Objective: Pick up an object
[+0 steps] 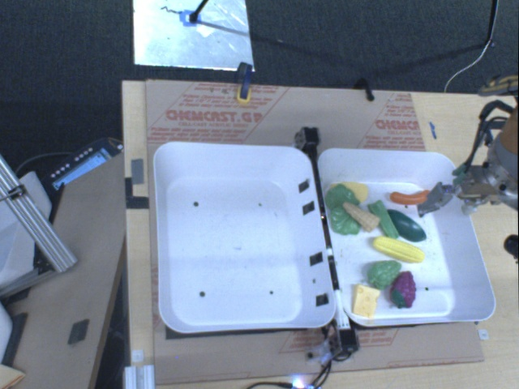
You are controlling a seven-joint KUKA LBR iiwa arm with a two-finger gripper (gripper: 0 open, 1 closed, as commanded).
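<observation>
Pale cheese wedge [366, 301] beside knobbly purple grapes [403, 288]; metal pincer [427, 203] above, grip state unclear.

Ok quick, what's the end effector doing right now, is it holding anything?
End effector: over the right bin's far right side, beside the orange carrot; nothing seen held, and open or closed cannot be told.

Even, fairly bright overhead light, cool bluish cast, white bins [235, 164] near washed out, strong glare on the reflective sheet [193, 23] at top, soft faint shadows under the toy food, overall grainy, slightly soft focus
</observation>
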